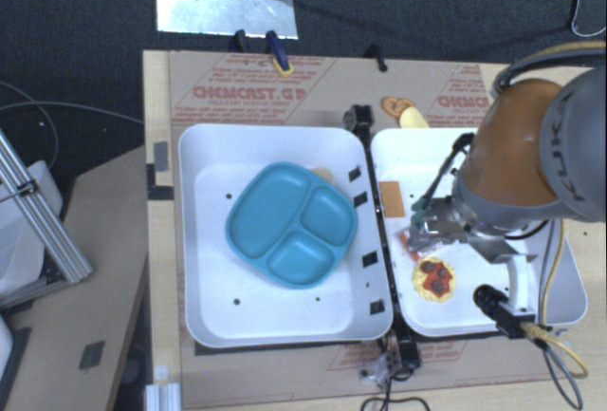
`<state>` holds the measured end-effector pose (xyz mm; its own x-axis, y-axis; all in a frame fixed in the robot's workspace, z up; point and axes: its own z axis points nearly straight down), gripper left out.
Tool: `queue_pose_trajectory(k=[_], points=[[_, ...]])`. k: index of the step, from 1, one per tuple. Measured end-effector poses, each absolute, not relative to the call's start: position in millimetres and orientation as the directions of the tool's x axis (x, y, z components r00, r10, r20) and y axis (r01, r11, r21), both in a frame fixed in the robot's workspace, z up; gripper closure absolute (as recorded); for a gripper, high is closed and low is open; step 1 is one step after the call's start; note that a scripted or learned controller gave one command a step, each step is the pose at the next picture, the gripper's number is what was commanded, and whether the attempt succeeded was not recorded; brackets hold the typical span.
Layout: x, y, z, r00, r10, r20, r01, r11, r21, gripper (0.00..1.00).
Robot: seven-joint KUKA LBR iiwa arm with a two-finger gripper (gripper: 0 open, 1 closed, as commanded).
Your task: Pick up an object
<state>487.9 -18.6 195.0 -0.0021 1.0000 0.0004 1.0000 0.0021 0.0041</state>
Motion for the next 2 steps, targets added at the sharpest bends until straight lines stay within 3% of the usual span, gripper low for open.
queue_pose_trajectory(k=[2], points=[[490.4, -18.1, 215.8, -0.004, 1.000, 0.001, 1.000, 0.004, 0.010, 1.00]])
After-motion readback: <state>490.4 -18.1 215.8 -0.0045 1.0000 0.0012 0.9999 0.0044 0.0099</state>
